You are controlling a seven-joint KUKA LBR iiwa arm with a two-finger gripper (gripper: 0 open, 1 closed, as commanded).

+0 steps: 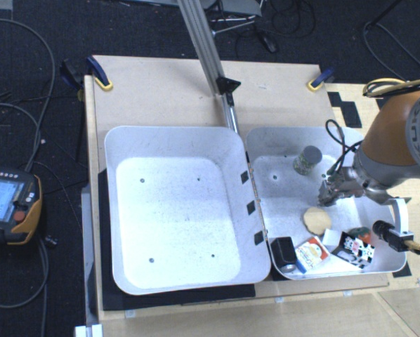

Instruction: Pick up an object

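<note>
1. The stuff to pick from all sits in the right white plastic bin (266, 142), mostly bunched toward its near-right corner. Closest to the arm is a flat, round, pale-tan disc (317, 220) that looks like a cookie or sponge, lying flat on the bin floor.
2. Further back in the same bin there's a small grey cylindrical cup (308, 159), standing pretty much upright and well apart from the rest.
3. Along the near edge: a black rectangular block (284, 251) at the left end, then a red-and-white flat packet (312, 253) just beside it, then a black-and-white patterned card-like object (355, 248) with a bit of green next to it. These three are near each other; can't really tell if they touch.
4. The gripper (329, 189) is down low inside the right bin, just above and slightly right of the tan disc, between it and the grey cup. Honestly it's too small and dark here to say whether it's open or closed, and nothing is visibly pinched in it.
5. The grey arm with its orange band (396, 121) comes in from the right, with a black cable looping over it.
6. The left white plastic bin (171, 209) sits right next to the right one, touching along the middle edge.
7. Both bins rest on a light wooden tabletop (161, 93), with yellow-and-blue clamps at the far corners and a slanted aluminium rail (203, 37) rising from behind.
</note>
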